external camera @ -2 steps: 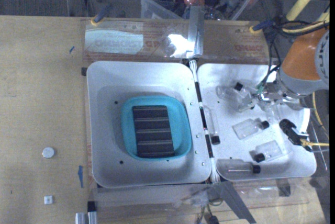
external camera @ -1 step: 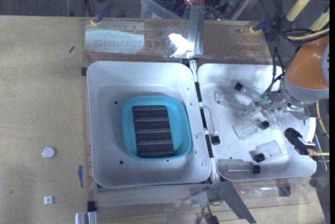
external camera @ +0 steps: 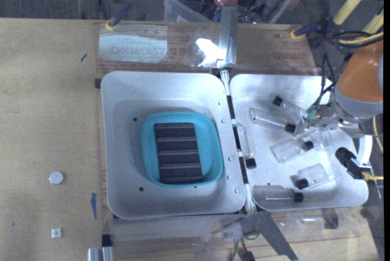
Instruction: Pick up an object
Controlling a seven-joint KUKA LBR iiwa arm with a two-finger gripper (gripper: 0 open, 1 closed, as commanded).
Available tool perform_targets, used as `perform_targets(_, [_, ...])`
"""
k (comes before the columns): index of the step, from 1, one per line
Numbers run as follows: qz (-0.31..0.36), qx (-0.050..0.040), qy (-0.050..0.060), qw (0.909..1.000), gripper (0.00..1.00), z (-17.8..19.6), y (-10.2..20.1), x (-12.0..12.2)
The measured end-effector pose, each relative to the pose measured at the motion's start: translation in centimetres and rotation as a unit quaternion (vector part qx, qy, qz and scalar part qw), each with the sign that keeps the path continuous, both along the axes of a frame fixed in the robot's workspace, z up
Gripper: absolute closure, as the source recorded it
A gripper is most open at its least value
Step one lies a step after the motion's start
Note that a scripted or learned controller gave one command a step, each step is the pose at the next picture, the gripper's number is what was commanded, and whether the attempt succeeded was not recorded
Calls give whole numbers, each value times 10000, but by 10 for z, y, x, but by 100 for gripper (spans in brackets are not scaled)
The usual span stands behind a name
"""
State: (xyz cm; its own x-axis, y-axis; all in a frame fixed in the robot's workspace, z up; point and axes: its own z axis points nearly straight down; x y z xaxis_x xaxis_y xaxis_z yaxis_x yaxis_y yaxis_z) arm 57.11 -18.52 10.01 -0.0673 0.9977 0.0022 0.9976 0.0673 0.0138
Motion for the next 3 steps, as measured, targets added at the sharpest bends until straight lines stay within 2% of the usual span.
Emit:
perform_targets(1, [30,46,18,10000,0,0,6,1])
perform_targets(2, [77,50,4,10000,0,-9,5,-6])
perform_targets(3, [69,1,-2,10000,100,0,1,-6])
